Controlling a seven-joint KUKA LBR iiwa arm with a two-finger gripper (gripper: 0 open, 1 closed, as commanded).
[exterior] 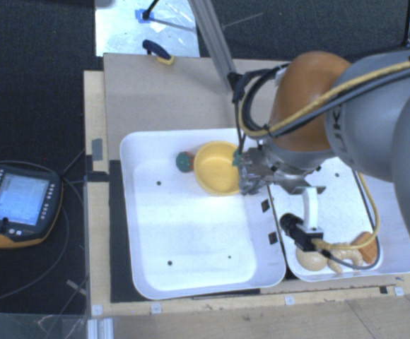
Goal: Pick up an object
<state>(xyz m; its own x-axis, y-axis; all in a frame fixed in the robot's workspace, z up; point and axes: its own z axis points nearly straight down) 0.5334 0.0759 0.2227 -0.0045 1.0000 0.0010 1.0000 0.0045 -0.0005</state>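
Overhead, the gripper [247,179] hangs beside the yellow bowl [216,168], touching its right rim; its grip cannot be told.

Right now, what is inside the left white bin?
A yellow bowl sits near the left bin's far right corner, with a small dark green object beside it. The arm covers the bowl's right edge, so anything there is hidden.

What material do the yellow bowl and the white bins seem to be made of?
The yellow bowl looks like plastic: even colour, smooth with a soft sheen. The left bin and the right bin look like moulded white plastic, with rounded corners and a matte-glossy surface; I cannot be certain.
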